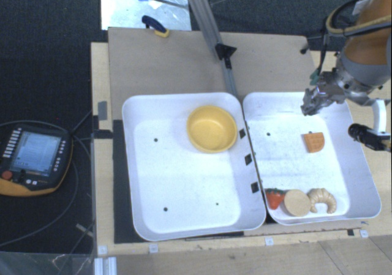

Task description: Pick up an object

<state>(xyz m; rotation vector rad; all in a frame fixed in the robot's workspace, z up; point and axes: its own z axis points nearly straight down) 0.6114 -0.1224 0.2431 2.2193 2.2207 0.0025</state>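
Claw (309, 103) position: above the far part of the right bin (358, 163), near its back wall, with nothing seen between its tips; whether it is wide or narrow I cannot tell. Nearest candidate is the orange block (313, 143), lying just in front of the claw on the bin floor. A round disc (296, 203), a croissant (323, 199) and a red piece (275, 198) crowd the near edge. A yellow bowl (212, 128) sits in the left bin (184, 206). Judged step: approach, no grasp made. Next move calls for centring over the block, then descending.
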